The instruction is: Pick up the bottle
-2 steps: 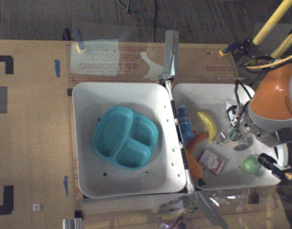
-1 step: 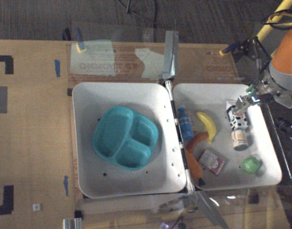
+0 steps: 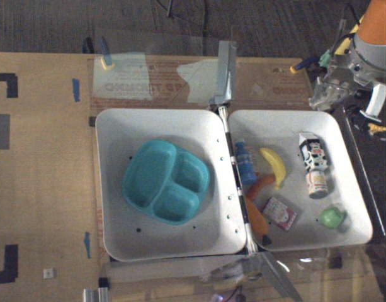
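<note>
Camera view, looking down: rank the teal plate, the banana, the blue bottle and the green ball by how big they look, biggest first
1. Teal plate, by far the largest.
2. Banana and blue bottle: they look about alike in length, so I won't rank them.
3. Green ball, smallest.

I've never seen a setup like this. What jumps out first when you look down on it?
A big teal divided plate sits alone in the left bin. The right bin holds a colourful scatter: a blue bottle by the dividing wall, a yellow banana beside it, and a green ball near the front corner. The arm's gripper hovers at the top right.
</note>
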You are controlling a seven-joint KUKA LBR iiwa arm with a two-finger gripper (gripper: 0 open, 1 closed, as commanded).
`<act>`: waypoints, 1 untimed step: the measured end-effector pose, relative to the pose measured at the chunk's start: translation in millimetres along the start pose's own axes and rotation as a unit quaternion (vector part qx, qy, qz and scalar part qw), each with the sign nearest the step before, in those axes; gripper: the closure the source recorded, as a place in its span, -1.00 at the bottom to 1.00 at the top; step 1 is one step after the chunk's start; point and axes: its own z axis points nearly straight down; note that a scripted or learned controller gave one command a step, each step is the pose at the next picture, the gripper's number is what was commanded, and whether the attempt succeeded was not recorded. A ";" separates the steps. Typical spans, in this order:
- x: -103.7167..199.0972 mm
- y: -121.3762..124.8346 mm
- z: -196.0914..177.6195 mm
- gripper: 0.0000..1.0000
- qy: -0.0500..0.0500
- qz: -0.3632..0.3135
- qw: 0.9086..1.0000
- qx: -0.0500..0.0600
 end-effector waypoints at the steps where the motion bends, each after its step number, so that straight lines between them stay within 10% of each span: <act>1: 73.0 -19.5 -40.0 1.00 0.000 0.111 0.994 0.000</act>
